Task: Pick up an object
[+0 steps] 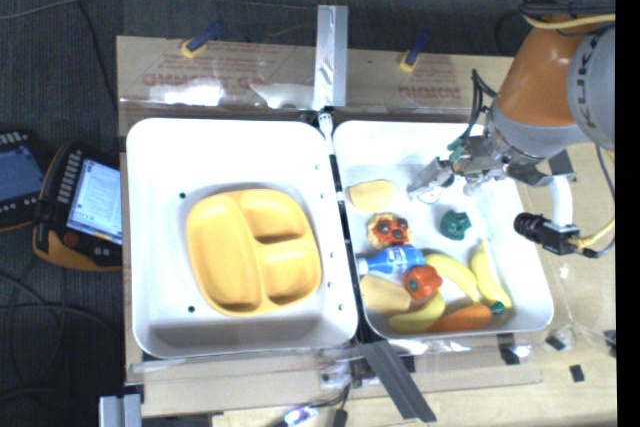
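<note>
My gripper (432, 183) hangs over the upper middle of the right bin (400, 143), its fingers spread open with nothing between them. Just below and right of it lies a small dark green object (456, 224). To its left rests a pale yellow bun-like piece (371, 193). Lower in the bin sits a pile of toy food: a round red and orange item (389, 230), a blue piece (395, 261), a red pepper (424, 281), bananas (487, 277), a carrot (464, 318) and a tan potato-like lump (381, 294).
The left bin (160, 155) holds a yellow divided tray (253, 248). A metal post (331, 55) stands behind the wall between the two bins. A handheld pendant (80, 207) lies off the bench at the left.
</note>
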### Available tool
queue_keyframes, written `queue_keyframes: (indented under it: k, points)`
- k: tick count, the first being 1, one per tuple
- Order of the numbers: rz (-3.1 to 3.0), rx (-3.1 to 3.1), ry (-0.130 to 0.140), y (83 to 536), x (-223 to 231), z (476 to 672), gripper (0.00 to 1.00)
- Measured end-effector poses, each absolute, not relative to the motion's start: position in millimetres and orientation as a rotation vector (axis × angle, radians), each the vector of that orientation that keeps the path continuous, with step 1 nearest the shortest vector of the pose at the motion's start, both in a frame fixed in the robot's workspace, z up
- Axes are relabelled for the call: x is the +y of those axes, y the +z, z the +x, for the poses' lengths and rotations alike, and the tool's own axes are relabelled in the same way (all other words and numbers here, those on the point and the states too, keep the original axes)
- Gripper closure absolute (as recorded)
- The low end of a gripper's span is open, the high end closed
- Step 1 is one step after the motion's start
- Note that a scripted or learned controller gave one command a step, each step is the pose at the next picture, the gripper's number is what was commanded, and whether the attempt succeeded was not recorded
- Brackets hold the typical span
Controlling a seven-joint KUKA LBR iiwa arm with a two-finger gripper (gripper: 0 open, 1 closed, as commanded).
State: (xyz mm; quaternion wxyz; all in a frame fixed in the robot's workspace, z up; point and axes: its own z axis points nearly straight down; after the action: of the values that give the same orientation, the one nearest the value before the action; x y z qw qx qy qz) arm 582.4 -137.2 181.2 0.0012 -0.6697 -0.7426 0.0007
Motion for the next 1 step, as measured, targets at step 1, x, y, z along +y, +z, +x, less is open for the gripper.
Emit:
queue_keyframes:
  k: [1]
  points:
    - [-2.162,-2.276,0.0,93.3,-202.0,571.2,0.0]
